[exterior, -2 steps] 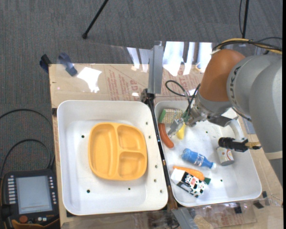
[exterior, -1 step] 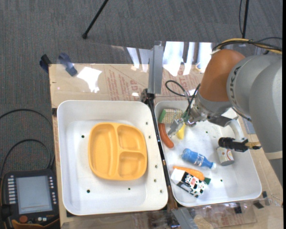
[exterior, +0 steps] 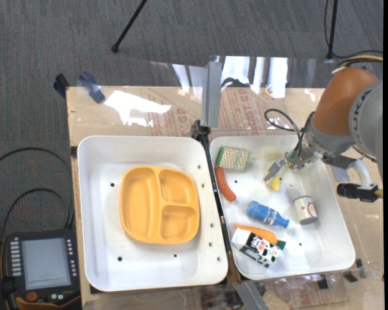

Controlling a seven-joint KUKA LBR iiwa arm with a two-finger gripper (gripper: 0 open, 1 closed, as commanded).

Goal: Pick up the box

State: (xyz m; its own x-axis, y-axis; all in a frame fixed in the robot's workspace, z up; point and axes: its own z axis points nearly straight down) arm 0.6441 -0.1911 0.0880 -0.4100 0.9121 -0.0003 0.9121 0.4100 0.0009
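In the right bin [exterior: 336, 250], a small black-and-white box [exterior: 258, 249] with a green end lies at the front, just under an orange carrot [exterior: 257, 232]. A flat green-and-white patterned packet [exterior: 233, 158] lies at the bin's back left. My gripper [exterior: 279, 169] hangs low over the back middle of the right bin, right above a small yellow object [exterior: 274, 184]. It is well behind the black-and-white box and to the right of the patterned packet. Nothing shows in its grasp.
The right bin also holds a red sausage [exterior: 226, 184], a blue bottle [exterior: 268, 214] and a small can [exterior: 304, 209]. A yellow divided tray [exterior: 160, 205] lies in the left bin [exterior: 97, 173]. The arm [exterior: 346, 112] comes in over the back right corner.
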